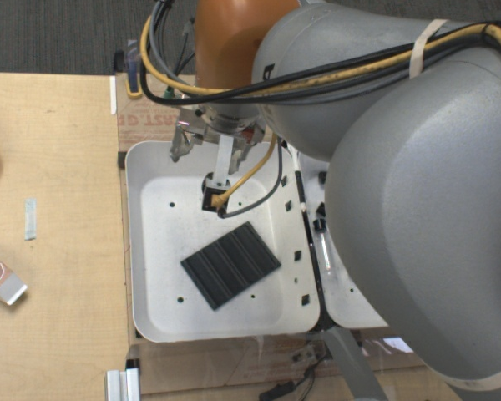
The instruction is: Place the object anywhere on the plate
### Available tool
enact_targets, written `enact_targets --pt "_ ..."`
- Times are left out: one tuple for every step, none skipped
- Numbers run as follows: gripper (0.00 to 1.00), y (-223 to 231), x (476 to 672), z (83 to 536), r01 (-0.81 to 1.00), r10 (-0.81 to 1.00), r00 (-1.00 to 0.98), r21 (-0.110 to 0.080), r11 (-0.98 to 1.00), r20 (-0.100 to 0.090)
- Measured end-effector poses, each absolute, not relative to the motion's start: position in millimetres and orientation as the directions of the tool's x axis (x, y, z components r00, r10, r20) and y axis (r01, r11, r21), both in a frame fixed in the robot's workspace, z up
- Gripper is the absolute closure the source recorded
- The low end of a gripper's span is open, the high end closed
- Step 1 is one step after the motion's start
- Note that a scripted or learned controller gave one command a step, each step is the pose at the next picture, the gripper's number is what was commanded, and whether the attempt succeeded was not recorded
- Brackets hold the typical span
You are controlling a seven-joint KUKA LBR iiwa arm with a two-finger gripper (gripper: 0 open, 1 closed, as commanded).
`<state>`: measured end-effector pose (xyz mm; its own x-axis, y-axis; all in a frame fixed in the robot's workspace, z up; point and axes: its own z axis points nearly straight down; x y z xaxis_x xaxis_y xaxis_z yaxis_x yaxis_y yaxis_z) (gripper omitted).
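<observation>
The gripper [215, 143] is hovering at the bin's [154, 232] rim, fingers [181, 144] apparently spread and empty (the arm [384, 182] is crowding them); it should be centring over the ribbed slab [231, 265].

Grey arm [401, 182] reaching in from the right, orange band [234, 32] above wrist, end effector [214, 145] pointing down, fingers [180, 144] apart

A grey strip [30, 220] and wrapped bar [2, 279] lie on wooden bench [58, 157].
</observation>
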<state>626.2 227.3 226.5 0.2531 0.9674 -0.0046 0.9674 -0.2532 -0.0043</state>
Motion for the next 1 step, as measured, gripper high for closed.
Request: enact_targets --pt "0.00 227.3 626.2 226.5 0.967 0.967 0.253 -0.004 -0.253 -0.005"
